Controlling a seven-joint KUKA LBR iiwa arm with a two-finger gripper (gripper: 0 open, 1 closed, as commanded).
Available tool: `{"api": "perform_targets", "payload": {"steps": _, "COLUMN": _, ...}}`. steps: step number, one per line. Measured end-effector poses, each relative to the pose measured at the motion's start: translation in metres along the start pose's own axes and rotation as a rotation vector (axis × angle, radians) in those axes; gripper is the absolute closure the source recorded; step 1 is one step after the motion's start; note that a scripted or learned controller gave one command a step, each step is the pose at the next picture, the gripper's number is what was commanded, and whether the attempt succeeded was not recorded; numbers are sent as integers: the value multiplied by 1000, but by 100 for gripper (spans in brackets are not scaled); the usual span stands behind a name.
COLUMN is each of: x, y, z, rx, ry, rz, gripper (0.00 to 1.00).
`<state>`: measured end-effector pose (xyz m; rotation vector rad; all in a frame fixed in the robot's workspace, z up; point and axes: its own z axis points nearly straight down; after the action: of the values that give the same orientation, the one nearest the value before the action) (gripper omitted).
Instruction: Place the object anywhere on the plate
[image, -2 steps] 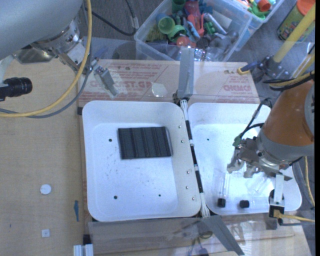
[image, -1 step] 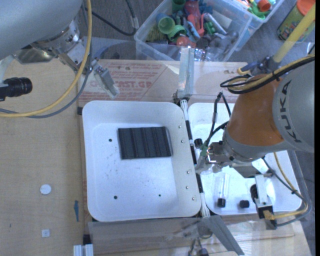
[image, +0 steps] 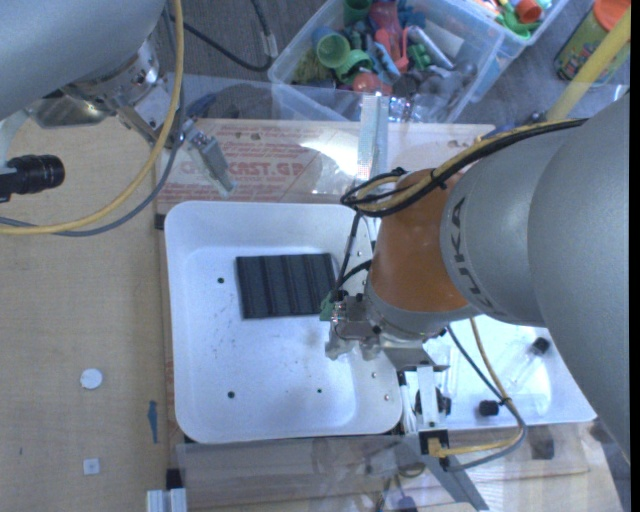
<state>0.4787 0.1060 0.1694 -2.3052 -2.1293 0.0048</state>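
A dark ribbed plate (image: 286, 285) lies flat in the left white bin (image: 200, 330), toward its far side. The grey and orange arm (image: 425, 265) hangs over that bin's right edge, just beside the plate.

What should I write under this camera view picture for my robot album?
Robot arm reaching over the left white bin, beside a dark ridged plate.

Robotics lab — arm (image: 520, 210), cables (image: 150, 170)
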Motion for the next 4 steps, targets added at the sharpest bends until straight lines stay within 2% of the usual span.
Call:
{"api": "perform_targets", "payload": {"steps": 1, "x": 83, "y": 0, "z": 80, "rx": -12, "ry": 4, "rz": 158, "gripper": 100}}
{"api": "perform_targets", "payload": {"steps": 2, "x": 72, "y": 0, "z": 79, "rx": -18, "ry": 1, "rz": -438, "gripper": 100}}
{"api": "perform_targets", "payload": {"steps": 3, "x": 73, "y": 0, "z": 79, "rx": -18, "ry": 1, "rz": -439, "gripper": 0}}
{"api": "perform_targets", "payload": {"steps": 4, "x": 113, "y": 35, "z": 80, "rx": -9, "ry": 2, "rz": 162, "gripper": 0}}
